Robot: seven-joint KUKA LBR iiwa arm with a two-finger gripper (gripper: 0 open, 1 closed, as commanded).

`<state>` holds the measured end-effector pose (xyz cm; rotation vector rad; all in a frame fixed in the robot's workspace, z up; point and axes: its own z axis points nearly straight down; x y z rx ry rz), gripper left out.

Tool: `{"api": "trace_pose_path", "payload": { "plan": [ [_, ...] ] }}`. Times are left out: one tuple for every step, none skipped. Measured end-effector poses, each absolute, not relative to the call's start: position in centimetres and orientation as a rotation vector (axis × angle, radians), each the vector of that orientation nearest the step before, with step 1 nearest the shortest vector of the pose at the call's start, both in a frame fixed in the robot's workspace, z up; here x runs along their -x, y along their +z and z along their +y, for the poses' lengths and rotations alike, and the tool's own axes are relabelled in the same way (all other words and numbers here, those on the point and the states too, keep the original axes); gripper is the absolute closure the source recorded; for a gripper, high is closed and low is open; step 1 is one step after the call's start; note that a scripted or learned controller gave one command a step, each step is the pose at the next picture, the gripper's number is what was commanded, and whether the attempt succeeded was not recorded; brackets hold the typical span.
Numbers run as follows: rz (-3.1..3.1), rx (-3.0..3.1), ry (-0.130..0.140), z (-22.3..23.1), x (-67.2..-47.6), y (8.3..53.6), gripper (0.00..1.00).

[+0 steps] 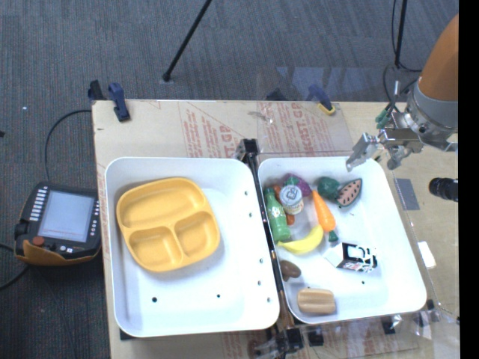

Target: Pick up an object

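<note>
1. The grey two-finger gripper (372, 149) hangs over the right white bin's (400, 256) far rim, fingers spread, holding nothing.
2. A watermelon-slice toy (349, 192) lies just below it, beside an orange carrot (323, 211).
3. A yellow divided plate (167, 224) fills the left white bin (142, 309).

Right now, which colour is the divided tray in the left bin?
The divided tray is yellow, seen clearly in the camera view from above.
</note>
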<state>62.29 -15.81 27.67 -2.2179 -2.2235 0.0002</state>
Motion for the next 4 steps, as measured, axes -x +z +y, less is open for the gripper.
{"api": "trace_pose_path", "payload": {
  "plan": [
    [-2.529,1.854,0.003,-13.4,-63.2,15.2,0.00],
    [-2.475,1.923,0.003,-12.9,-60.7,8.4,0.00],
    [-2.469,1.930,0.002,-13.0,-60.8,9.5,1.00],
    [-2.401,2.025,-0.005,-6.3,-57.3,18.9,1.00]
  ]
}}
